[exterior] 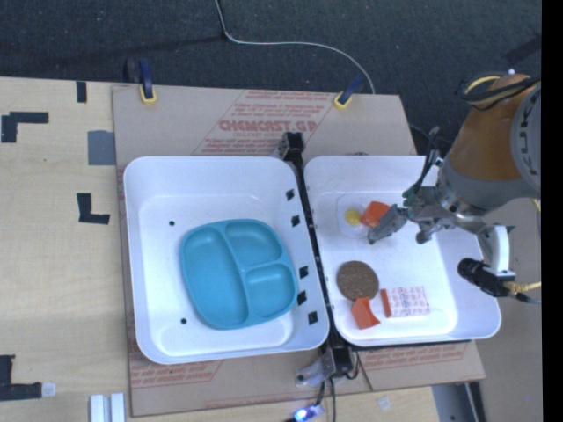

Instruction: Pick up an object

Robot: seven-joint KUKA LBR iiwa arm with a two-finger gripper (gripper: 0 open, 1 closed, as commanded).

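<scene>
Bench: a pale wooden top [53,236] carrying a brown printed cardboard sheet [264,126], clipped at its far edge, apparently to keep the two bins from sliding.

Arm: the grey robot arm with an orange band [493,143] reaches in from the right and leans over the right bin, a pose that suits a descent onto the objects there.

Left bin: a shallow white plastic bin with rounded corners [158,192], glossy and smooth, holding one item.

Right bin: a matching shallow white plastic bin [475,319], butted against the left one along a dark central seam; all the small candidate objects lie here.

Tray: a sky-blue moulded plastic plate with three compartments [237,271], lying flat and slightly rotated in the left bin.

Gripper: the dark two-finger gripper [391,227] sits low, just beside the orange block; whether it is wide, narrow or holding anything cannot be told, as the tips blur into the block.

Packet: a flat white packet with red print [406,301], near the front wall.

Disc: a round brown, rough-textured disc [357,280], flat on the floor.

Wedge: an orange-red wedge-shaped piece [364,313], touching the disc's front edge.

Block: a small orange block [376,212], the likely target.

Yellow piece: a small yellow rounded object [353,217], just left of the block.
</scene>
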